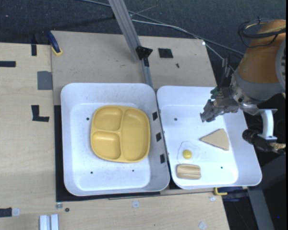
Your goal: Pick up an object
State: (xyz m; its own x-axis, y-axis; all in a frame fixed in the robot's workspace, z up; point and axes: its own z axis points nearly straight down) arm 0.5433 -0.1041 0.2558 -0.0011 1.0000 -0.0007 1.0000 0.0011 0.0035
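End effector: I see the dark two-finger end effector (210,113) over the upper part of the right white bin (169,99); I cannot tell how it is set, and nothing shows in it.
Nearest target: the tan wedge-shaped toy slice (216,139) lies on that bin's floor, near the end effector at about 5 o'clock.
Long axis: the wedge runs roughly 10 to 4 o'clock, tip toward 9.
Others: a toy fried egg with yellow yolk (187,153) and a tan bread-roll toy (188,171) sit further out at 7 o'clock.
Left bin: a yellow divided plastic plate (120,133).
Judgement: I'd go for the wedge, a short drop.
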